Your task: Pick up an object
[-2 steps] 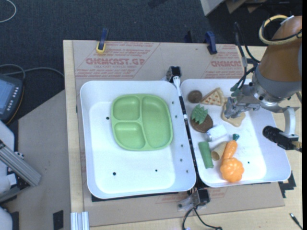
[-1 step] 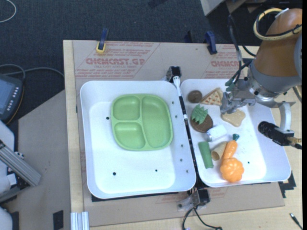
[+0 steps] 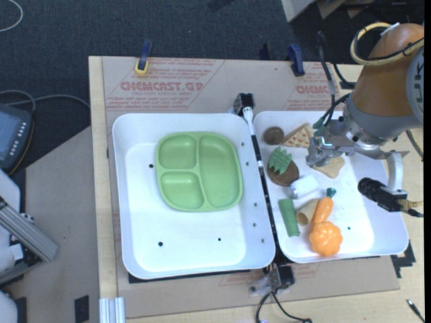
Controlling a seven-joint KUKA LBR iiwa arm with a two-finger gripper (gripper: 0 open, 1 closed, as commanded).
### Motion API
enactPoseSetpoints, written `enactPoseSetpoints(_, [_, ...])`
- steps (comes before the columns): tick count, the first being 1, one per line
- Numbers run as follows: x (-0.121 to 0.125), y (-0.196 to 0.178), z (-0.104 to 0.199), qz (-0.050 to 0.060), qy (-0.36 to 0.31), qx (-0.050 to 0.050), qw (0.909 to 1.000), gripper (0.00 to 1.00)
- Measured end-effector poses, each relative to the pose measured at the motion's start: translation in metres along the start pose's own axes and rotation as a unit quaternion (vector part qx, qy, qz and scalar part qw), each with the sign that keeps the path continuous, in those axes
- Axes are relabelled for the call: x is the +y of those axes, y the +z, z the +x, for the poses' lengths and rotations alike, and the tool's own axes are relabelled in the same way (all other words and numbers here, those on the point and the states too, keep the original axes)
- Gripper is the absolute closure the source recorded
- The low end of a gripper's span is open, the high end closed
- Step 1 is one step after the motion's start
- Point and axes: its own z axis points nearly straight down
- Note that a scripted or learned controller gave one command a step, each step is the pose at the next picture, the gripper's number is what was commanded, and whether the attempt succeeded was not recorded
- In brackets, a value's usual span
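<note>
- Orange pumpkin toy (image 3: 325, 239): rt bin (image 3: 377, 244), front edge, touching carrot (image 3: 322, 209) behind it.
- Green stick (image 3: 289, 217): beside carrot, near divider.
- White cylinder (image 3: 304, 185): mid bin.
- Brown piece w/ green leaf (image 3: 282, 166), brown round (image 3: 273, 135), sandwich wedge (image 3: 297, 137): back of rt bin.
- Green divided plate (image 3: 199, 171): lt bin (image 3: 135, 214), alone.
- Gripper (image 3: 324, 155): low over tan piece (image 3: 330, 167), rt bin; jaws' state cannot be told.

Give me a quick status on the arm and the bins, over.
Gripper low in right bin, above a tan food piece, nothing seen held. Carrot, orange pumpkin lie loose. Green divided plate in left bin.
</note>
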Motion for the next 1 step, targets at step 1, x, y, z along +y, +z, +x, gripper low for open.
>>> enactPoseSetpoints(1, [0.0017, -0.0219, -0.0016, -0.005, -0.001, -0.001, 1.0, 1.0])
